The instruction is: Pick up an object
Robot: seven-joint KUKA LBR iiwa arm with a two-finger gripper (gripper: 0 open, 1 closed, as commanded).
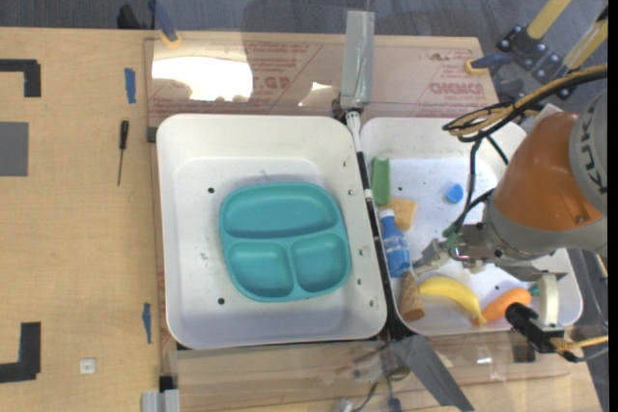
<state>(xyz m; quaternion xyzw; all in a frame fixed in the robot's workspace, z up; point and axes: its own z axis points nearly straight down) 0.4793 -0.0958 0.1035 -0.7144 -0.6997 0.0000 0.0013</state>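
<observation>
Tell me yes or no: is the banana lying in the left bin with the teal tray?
No, the banana lies in the right bin, while the teal tray sits in the left bin.

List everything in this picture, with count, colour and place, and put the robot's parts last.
Bins: 2, white, side by side on the bench.
Tray: 1, teal, three compartments, in the left bin.
Green stick: 1, green, right bin, by its left wall.
Blue bottle: 1, blue with a white band, right bin, below the green stick.
Blue piece: 1, blue, small, upper middle of the right bin.
Banana: 1, yellow, near edge of the right bin.
Carrot: 1, orange, right of the banana.
Screwdriver: 1, black, on the bench left of the bins.
Arm: 1, grey and orange, over the right bin.
Gripper: 1, above the banana; finger state unclear.
</observation>
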